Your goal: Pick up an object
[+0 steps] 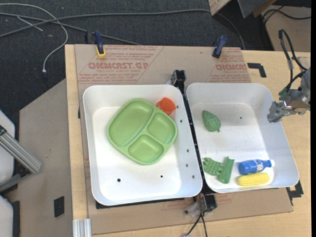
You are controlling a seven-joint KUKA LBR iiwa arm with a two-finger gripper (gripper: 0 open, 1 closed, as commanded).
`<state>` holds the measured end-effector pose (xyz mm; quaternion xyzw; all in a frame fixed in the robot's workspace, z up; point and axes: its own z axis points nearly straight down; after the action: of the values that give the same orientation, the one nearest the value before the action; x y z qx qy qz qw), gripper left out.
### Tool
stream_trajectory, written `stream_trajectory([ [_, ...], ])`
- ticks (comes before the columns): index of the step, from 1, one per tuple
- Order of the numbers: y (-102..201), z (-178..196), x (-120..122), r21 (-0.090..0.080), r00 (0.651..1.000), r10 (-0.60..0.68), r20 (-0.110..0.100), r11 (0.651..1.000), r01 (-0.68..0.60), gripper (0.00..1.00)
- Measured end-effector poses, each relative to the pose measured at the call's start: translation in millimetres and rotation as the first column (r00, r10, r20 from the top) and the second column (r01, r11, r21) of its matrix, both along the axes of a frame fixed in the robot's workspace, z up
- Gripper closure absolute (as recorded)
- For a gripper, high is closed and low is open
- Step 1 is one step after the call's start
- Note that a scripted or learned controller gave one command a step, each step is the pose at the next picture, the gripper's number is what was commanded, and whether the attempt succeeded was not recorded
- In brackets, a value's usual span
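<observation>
Dark carpet with loose cables surrounds a cardboard-topped bench (148, 58) bearing two white bins side by side.

One green divided plate (142, 131) and one small orange object (167, 104), touching the plate's far edge, lie in the left bin (98, 181). Four things sit in the right bin (284, 152): one green leafy toy (211, 121) near its far left, one green flat toy (218, 168), one blue bottle (255, 166) and one yellow corn-like piece (254, 179) along its near edge. At the right bin's far right rim hangs the gripper (280, 109); whether it is open or closed cannot be told. All four objects lie apart from it, to its left and nearer the camera. Two clamps pin the cardboard's far edge.
</observation>
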<state>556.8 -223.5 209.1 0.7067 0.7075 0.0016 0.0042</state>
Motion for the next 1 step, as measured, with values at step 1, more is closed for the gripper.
stream_trajectory([
  [1,0.0,-4.4,0.7,0.002,1.0,0.0,-0.006,1.0,0.0,1.0],
])
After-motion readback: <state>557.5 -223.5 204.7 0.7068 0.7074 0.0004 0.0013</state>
